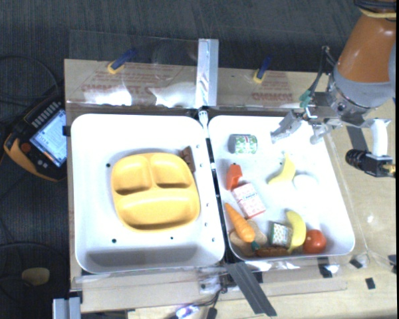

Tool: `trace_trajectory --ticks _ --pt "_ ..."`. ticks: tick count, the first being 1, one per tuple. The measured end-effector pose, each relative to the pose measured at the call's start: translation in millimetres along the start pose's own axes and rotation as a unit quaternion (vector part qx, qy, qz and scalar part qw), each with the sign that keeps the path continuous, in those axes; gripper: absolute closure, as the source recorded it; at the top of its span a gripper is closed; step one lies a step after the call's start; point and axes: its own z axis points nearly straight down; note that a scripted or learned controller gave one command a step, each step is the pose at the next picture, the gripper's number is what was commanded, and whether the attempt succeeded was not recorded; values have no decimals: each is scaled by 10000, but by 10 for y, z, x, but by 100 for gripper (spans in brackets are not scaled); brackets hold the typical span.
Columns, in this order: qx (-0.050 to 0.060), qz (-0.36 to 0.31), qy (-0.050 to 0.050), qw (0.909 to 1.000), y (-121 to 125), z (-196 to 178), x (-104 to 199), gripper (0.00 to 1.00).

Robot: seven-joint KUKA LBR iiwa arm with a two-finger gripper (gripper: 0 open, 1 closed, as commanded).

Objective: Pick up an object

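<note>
My gripper (299, 131) hangs over the far right part of the right bin (332, 198), open, with nothing between its fingers (282, 127). Just below it lies a small yellow banana piece (282, 171). A green can (243, 143) rests on its side to the gripper's left. Further toward the front are a red pepper (234, 175), a white and red carton (248, 200), a carrot (239, 223), a yellow banana (295, 227), a small green box (278, 232) and a red tomato (314, 241).
The left bin (93, 178) holds a yellow divided plate (156, 190) with a small brown piece (186, 155) at its far right corner. A metal post (207, 72) stands behind the divider between the bins. A handheld controller (46, 138) lies off the bench's left.
</note>
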Motion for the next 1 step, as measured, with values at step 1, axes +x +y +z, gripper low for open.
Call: trace_trajectory --ticks 1 --pt "7 568 -2 9984 -70 1383 -339 0"
